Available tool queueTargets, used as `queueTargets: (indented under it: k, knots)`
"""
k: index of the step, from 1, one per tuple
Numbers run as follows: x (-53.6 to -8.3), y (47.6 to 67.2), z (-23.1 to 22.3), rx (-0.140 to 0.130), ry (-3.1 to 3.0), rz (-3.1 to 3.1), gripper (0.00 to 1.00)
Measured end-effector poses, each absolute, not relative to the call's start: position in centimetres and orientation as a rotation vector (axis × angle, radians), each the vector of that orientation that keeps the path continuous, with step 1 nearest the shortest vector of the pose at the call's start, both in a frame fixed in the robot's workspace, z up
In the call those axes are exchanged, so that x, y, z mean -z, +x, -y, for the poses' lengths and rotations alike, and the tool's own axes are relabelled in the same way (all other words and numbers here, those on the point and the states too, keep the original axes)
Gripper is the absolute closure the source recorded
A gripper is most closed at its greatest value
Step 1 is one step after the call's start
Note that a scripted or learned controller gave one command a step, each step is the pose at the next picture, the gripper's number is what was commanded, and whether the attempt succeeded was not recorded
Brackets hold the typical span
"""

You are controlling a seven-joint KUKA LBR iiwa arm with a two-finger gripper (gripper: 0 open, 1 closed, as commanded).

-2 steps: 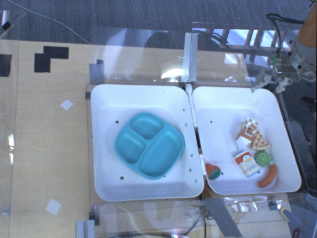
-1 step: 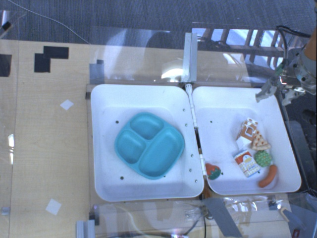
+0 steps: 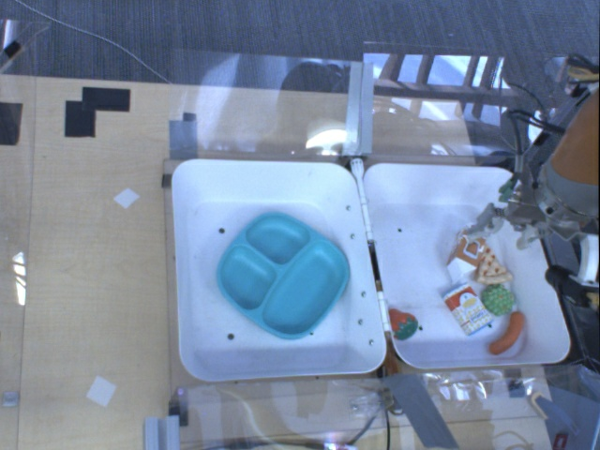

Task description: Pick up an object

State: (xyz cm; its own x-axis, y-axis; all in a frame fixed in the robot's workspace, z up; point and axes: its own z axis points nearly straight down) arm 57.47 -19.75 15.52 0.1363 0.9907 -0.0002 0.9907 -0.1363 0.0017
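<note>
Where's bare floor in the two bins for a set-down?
Right bin: its left and upper floor is bare, bordered by the divider and the toy cluster. The lower right is crowded, with the gripper just above. Left bin: bare margins around the blue plate.

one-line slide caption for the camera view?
Gripper above right bin of toy food; blue divided plate in left bin.
</note>
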Motion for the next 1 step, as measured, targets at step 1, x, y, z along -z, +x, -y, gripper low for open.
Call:
queueTargets:
  k: [1]
  knots:
    - [-8.9, 57.54, 18.51, -0.01, 2.272, -2.157, 0.0]
